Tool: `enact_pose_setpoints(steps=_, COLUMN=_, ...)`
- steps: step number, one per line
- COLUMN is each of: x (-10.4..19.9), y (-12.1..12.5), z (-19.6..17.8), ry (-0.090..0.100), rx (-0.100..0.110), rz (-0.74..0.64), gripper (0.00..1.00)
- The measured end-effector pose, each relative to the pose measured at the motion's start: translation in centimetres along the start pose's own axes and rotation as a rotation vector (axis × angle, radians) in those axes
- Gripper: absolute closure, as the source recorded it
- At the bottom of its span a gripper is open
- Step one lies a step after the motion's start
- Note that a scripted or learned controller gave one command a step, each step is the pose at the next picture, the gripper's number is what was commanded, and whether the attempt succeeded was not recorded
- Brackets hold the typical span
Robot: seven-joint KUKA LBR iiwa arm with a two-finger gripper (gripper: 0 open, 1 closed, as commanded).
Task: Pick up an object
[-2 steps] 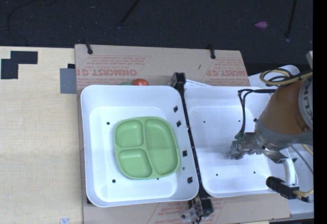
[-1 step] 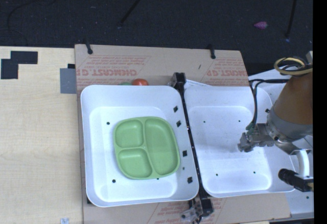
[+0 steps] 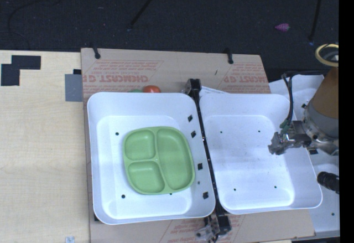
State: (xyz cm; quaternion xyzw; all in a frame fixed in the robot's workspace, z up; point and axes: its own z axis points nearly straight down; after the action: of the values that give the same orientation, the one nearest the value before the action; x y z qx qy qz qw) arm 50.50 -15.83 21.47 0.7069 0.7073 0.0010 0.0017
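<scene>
While the gripper point(image 3: 278, 143) hung over the right bin point(image 3: 251, 192), I couldn't tell its state; the cardboard point(image 3: 119, 73) lettering looked mirrored, unreadable.

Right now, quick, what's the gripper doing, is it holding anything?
Gripper: over the right bin's right side; open or closed cannot be told, and nothing shows in it.

Cardboard sheet point(image 3: 124, 73), upper left: red print, upside down, appears to read "CHEMCRZT".
Cardboard sheet, upper right: further red print, too blurred to read.
Cardboard, bottom edge: red print, illegible.
</scene>
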Motion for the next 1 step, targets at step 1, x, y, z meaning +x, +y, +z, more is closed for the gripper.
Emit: enact_pose_setpoints(steps=1, x=-0.05, y=-0.01, z=-4.22, ry=0.000, rx=0.002, rz=0.000, gripper=1.00)
